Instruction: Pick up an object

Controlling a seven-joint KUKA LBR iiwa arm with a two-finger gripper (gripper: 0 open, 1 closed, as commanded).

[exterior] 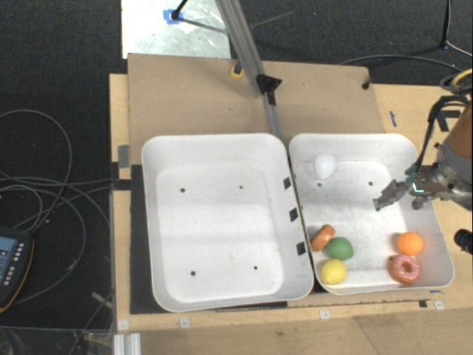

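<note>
bins: left bin beside right bin, which holds all candidates. arm reaches in from the right so the gripper sits above bare floor, holding nothing; claw state: cannot tell. pink donut, green ball, orange ball, yellow ball cluster along the near wall; white object lies apart.

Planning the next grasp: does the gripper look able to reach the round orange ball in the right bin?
Probably yes: the gripper is above the round orange ball, with bare bin floor between; only the pink ring doughnut touches it.
</note>
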